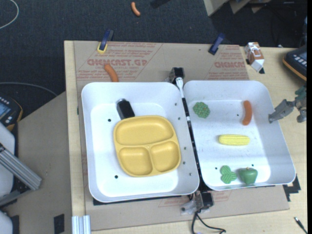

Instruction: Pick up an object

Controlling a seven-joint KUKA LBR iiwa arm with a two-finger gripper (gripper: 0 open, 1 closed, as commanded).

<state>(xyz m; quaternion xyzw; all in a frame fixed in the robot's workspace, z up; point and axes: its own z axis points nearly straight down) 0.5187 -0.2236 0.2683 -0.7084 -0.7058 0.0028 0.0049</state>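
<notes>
The right bin (273, 130) holds a green broccoli floret (201, 109), a red-orange sausage (247, 112), a yellow corn cob (234, 140), a smaller green floret (226, 174) and a green pepper (248, 175). My gripper (279, 113) hangs at the right bin's far right rim, just outside its wall. It is to the right of the sausage and apart from it. Nothing shows in its grasp.
The left bin (97, 130) holds a yellow divided plate (146, 145) and a black object (125, 108) behind it. A loose sausage (111, 72) lies on the bench behind the left bin. A small carton (254, 55) stands at the back right.
</notes>
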